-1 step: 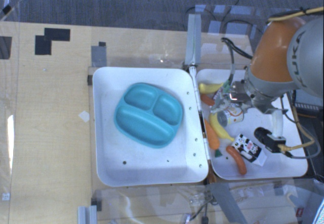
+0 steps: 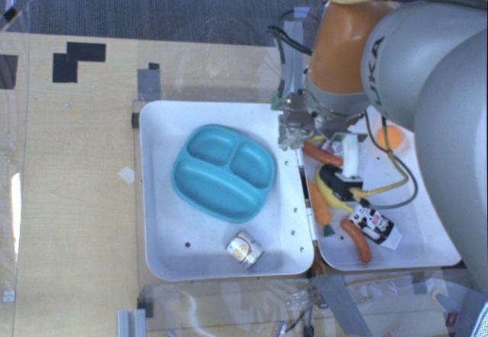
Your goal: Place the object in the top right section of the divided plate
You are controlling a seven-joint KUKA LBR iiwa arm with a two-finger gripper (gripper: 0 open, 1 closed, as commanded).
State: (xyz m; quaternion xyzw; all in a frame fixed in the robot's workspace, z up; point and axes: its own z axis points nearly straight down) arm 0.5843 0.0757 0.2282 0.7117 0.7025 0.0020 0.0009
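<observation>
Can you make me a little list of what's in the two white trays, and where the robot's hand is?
left bin: holds the blue divided plate and a small can lying on its side near the front edge
right bin: toy food in a pile, with a carrot, a sausage, a banana, an orange ball
gripper: over the rim between the bins
plate sections: nothing in them yet

I note the pale wood tabletop carrying two white bins: left bin beside the fingers, right bin beneath them.
</observation>
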